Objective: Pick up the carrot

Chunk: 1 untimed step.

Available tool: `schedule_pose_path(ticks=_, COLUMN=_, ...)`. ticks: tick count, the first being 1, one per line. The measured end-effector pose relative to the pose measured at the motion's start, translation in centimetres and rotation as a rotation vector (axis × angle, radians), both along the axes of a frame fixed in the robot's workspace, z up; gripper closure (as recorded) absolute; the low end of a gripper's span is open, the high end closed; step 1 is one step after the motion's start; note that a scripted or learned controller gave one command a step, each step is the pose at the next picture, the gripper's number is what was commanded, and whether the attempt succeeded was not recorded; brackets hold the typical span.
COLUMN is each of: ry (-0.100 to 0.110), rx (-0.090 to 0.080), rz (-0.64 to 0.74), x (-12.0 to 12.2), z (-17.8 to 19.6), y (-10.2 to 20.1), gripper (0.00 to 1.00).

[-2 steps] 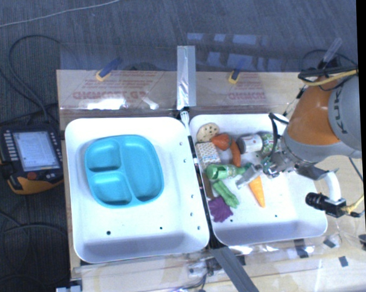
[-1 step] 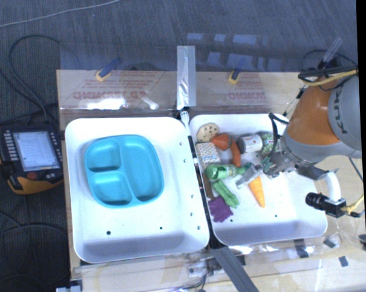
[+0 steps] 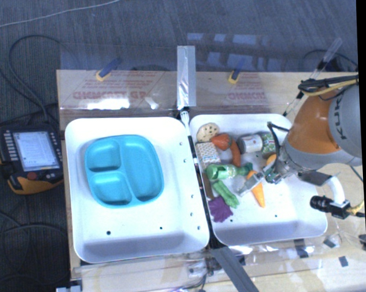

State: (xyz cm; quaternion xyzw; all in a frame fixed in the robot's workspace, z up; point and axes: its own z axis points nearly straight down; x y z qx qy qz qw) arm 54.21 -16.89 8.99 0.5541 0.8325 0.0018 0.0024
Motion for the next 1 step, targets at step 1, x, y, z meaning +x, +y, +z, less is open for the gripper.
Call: schedule_pose_path(ticks=1, ry=-0.008, rx=0.000, rz=-0.001, x=0.24, z=1.10, y=0.05, gripper=1.00)
